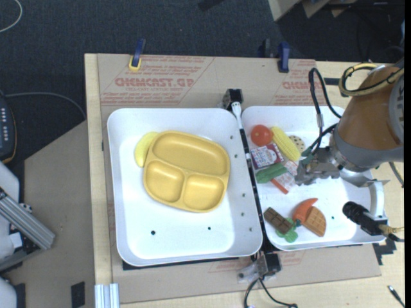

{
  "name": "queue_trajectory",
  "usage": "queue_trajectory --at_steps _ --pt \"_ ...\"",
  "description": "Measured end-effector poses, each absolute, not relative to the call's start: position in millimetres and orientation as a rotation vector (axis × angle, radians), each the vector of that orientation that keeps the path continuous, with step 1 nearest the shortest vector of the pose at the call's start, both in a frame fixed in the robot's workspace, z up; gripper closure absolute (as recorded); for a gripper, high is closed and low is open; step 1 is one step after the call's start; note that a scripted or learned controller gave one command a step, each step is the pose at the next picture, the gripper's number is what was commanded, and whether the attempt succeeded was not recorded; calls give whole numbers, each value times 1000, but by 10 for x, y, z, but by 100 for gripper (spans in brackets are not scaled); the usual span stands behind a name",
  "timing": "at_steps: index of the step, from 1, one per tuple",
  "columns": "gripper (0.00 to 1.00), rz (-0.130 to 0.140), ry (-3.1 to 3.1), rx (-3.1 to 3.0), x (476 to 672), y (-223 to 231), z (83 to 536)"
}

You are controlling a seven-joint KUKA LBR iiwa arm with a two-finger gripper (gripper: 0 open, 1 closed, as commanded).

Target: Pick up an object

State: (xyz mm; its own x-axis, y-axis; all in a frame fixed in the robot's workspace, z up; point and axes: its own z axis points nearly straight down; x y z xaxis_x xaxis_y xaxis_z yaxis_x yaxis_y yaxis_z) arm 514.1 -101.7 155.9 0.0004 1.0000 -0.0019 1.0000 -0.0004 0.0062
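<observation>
From the camera view above the desk point(103, 172), two shallow white bins sit side by side. The left white bin point(128, 230) holds a yellow plastic divided tray point(186, 171) with three compartments, and a yellow curved piece point(142, 147) peeks out from under the tray's upper left edge.

The right white bin point(340, 201) holds a cluster of toy food: a red round tomato point(261, 134), a yellow corn cob point(286, 143), a dark red packet point(264, 156), a green pod point(270, 172), a brown chocolate bar point(277, 219), and an orange waffle-patterned wedge point(312, 218).

The grey arm with its orange band reaches in from the right, and the gripper point(307, 170) hangs low over the right bin, just beside the packet and green pod. Whether its grasping tips are apart or together cannot be told from here.
</observation>
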Motion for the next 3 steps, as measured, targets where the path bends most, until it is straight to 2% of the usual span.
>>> queue_trajectory --at_steps 1,2,3 --pt "100 4 2218 2218 5067 -1043 2037" --pt "100 3 2220 2218 5076 -1042 2258" --pt "100 -1 2229 2219 5010 -571 2166"
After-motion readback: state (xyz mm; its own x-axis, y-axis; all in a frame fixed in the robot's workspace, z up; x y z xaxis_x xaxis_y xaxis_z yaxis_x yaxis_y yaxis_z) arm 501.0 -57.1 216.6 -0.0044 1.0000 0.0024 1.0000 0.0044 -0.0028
